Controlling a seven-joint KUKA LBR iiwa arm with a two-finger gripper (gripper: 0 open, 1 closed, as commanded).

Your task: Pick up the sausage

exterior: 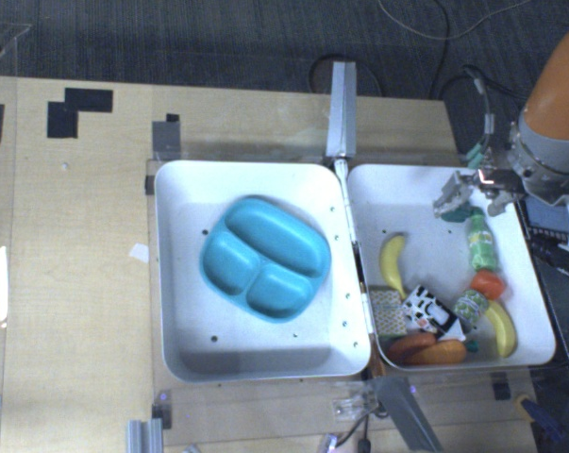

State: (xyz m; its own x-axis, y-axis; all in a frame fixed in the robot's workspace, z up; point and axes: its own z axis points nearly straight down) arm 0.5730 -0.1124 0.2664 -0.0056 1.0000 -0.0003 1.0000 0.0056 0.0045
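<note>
The sausage (427, 349) lies at the near edge of the right bin (416, 206), beside a black-and-white toy cow (426, 310). The gripper (468, 196) hovers over that bin's far right corner; whether it is wide or narrow cannot be told. A blue divided plate (263, 258) sits in the left bin (185, 328).

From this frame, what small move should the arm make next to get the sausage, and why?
Probably carry the claw toward the near edge of the right bin. The claw sits at the bin's far right corner, above a green item, while the sausage lies against the near wall, beside a black-and-white toy and a banana. It should travel across before descending.
</note>
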